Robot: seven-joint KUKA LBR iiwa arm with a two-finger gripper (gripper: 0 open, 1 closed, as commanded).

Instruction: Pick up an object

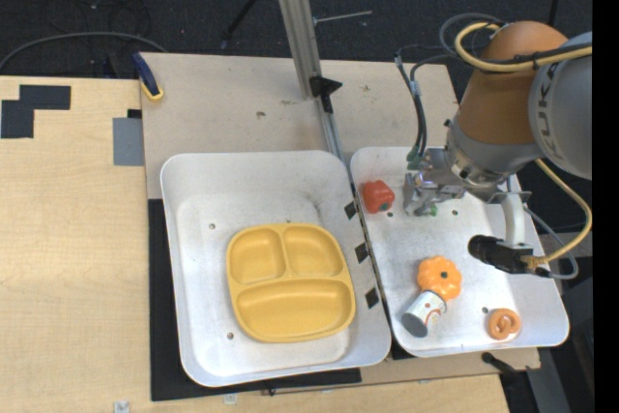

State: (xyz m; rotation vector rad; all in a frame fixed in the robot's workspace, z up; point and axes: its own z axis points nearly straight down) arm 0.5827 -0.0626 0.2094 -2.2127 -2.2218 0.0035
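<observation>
A red block (377,196) lies at the right bin's (542,329) left wall, just beside the gripper (423,200), which hangs low from the bent arm (513,106), its grip state unclear, with a pumpkin (439,277), can (423,312) and donut (502,324) nearer, and a yellow tray (288,281) in the left bin (193,208).

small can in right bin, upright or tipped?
Tipped. The can lies on its side in the right bin, grey end toward the camera, beside the orange pumpkin.
</observation>
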